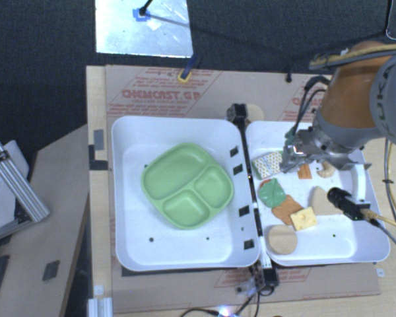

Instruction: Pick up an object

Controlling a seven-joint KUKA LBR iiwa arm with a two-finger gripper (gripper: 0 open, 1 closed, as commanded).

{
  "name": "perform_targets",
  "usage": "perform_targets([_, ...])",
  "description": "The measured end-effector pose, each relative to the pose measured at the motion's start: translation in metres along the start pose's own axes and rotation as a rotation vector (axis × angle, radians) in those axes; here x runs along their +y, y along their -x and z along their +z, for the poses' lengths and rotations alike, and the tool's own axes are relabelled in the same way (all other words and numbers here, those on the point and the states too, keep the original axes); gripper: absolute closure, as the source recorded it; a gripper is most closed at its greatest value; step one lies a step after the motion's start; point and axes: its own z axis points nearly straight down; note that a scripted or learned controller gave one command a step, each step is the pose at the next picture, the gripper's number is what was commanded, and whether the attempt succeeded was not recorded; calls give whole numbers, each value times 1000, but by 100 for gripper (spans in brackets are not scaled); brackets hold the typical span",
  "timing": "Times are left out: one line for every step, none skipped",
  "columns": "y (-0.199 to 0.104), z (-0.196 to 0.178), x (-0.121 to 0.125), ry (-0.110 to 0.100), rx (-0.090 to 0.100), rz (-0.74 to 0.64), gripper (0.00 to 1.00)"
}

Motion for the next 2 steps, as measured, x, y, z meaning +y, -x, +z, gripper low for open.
perform_targets([-1, -8, 10, 1, 0, -2, 100])
perform_targets([-3, 0, 2, 0, -1, 3, 100])
